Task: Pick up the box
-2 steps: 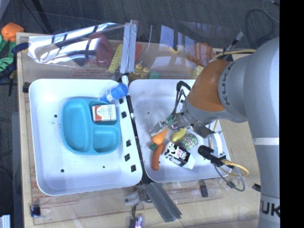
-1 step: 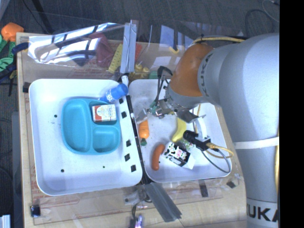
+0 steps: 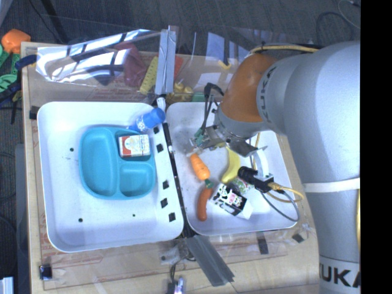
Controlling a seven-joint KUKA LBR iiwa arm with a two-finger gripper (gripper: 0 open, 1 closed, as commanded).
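Box [image 3: 134,146]: small, red and white with a printed label, lying flat in the upper-right compartment of the blue tray [image 3: 116,164] — at about 1 o'clock from the tray's centre. The tray sits in the left bin [image 3: 55,213]. A clear bottle with a blue cap [image 3: 149,119] lies at the tray's 1 o'clock, against the bin's right wall. Right bin [image 3: 282,222]: two orange carrots [image 3: 199,166] near its left side, a yellow banana [image 3: 232,165] at centre, and a black-and-white carton [image 3: 230,201] at 6 o'clock. The gripper [image 3: 205,138] hangs over the right bin at 10 o'clock — well apart from the box; whether its fingers are spread or pressed together cannot be told.
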